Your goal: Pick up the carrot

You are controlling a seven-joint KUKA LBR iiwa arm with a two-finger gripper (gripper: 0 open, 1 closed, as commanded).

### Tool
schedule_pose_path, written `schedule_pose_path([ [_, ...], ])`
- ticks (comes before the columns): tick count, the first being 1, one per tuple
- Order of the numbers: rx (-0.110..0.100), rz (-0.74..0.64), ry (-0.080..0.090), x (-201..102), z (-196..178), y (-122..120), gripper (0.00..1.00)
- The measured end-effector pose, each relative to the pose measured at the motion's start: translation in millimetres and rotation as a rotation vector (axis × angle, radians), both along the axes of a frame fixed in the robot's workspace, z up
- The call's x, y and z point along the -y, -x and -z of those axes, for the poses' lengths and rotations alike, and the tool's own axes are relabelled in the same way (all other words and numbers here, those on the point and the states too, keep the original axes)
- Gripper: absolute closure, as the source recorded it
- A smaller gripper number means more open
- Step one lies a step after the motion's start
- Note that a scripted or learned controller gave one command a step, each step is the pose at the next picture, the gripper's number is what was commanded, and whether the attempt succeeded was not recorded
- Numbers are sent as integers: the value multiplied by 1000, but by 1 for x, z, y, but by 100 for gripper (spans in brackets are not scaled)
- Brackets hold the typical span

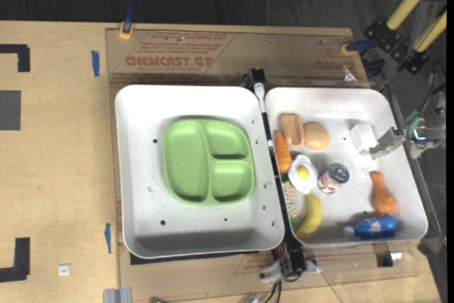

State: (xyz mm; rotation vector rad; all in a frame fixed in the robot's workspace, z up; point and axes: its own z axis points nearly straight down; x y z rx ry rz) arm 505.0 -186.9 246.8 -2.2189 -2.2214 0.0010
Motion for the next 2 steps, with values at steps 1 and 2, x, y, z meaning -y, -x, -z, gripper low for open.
schedule_pose_path([
  [1,-2,-354,-3,20,94,26,0],
  [2,10,-169,-17,26,156,-20,0],
])
